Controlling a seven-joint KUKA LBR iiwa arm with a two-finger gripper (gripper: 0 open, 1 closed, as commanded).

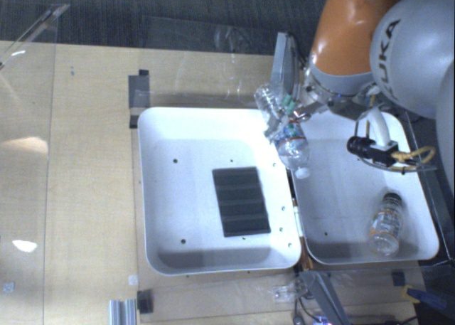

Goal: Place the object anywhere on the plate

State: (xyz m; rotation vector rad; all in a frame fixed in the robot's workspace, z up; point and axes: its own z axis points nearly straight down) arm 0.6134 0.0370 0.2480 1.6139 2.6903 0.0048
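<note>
The claw point(286, 123) pinches a clear bottle point(291, 147) over the bins' shared edge; it looks light, slippery, squashy; the dark plate point(242, 201) waits

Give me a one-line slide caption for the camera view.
KUKA arm carries a clear plastic bottle in its claw above the bins' shared edge, toward the dark plate; a second bottle lies in the right bin.

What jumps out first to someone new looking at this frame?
The big grey arm with its orange band fills the upper right, its gripper over the seam between the two bins with a clear plastic bottle hanging at it. Next, the dark ribbed plate lies alone in the middle of the left bin. A second clear bottle lies in the right bin's lower right corner.
</note>
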